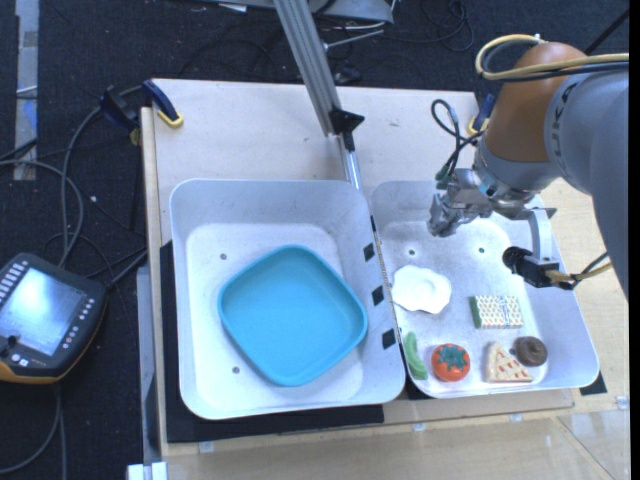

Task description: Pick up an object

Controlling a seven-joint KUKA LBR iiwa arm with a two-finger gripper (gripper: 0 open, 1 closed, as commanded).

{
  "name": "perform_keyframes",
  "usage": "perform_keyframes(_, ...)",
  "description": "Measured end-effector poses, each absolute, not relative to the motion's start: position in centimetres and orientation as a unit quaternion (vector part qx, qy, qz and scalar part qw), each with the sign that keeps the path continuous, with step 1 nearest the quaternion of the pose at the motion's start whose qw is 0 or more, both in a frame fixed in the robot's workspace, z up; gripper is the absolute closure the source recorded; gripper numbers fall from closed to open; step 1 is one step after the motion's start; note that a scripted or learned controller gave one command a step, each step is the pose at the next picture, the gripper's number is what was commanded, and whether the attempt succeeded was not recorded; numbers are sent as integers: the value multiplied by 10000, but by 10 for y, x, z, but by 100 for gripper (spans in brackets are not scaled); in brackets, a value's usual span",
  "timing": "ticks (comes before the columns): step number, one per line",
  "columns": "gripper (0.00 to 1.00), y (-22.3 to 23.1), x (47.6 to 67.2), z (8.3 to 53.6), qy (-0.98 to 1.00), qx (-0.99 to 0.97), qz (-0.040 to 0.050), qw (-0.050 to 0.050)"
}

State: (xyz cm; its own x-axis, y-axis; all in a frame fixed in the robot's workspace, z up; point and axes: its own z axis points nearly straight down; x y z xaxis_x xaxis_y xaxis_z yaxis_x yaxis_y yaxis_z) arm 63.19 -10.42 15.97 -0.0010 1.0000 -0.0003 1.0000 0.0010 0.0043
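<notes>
Camera view: I see end effector (445, 220) upper right of frame, over far part of right bin (400, 208). Nothing visible in its grip; how far open, cannot tell. Candidate objects lie lower right, all well apart from it: white fried egg (421, 290), checkered block (497, 312), tomato (451, 361), pizza slice (506, 365), doughnut (529, 349), green piece (411, 352). Blue tray (291, 313) in left bin (190, 208). Risk: front-row objects crowded; descent there could nudge neighbour, spoil grasp. Flat egg likely slips.
</notes>
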Motion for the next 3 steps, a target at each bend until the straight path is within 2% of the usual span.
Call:
perform_keyframes(2,100,-89,630,267,7075,7067,14,15)
perform_keyframes(3,100,-47,607,260,7083,7060,2,-4)
